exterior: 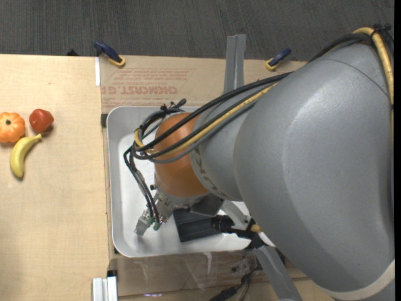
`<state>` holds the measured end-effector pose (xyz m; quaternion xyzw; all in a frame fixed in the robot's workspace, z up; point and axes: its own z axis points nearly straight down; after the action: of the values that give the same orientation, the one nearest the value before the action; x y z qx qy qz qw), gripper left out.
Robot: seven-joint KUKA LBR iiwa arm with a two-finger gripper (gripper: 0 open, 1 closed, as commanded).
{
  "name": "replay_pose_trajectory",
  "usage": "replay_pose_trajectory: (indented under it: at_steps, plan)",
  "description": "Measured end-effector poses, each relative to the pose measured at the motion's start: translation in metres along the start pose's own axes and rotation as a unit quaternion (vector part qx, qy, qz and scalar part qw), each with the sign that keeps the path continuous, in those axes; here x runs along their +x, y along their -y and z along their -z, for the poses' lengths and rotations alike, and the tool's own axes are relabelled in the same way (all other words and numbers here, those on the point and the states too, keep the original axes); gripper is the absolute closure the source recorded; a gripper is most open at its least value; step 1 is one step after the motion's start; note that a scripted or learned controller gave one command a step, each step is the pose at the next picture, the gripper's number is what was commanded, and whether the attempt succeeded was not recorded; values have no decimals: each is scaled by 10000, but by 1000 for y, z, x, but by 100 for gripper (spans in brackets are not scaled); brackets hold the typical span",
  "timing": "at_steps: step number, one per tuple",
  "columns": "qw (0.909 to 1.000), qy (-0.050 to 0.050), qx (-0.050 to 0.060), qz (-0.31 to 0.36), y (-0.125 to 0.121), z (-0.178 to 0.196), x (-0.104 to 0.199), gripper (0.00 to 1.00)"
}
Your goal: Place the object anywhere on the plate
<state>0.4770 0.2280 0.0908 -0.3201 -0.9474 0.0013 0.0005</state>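
The arm's big grey body (313, 155) reaches in from the right and covers most of the view. Its wrist with the orange band (178, 152) hangs low over the white bin (122, 187), pointing down toward the bin's near left part. Black and yellow cables (156, 137) loop around the wrist. The gripper sits under the wrist, hidden by it. A strip of bare bin floor (128, 162) is visible along the left wall. What lies under the arm is hidden.
On the wooden bench left of the bin lie an orange fruit (10, 128), a red fruit (41, 120) and a yellow banana (22, 155). A cardboard sheet (150, 86) lies behind the bin, held by clamps (110, 53).
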Motion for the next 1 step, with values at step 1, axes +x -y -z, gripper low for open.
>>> replay_pose_trajectory:
  at_steps: [1]
  plan:
    - [9996, 4, -3, -284, -4, 1, -13, 0]
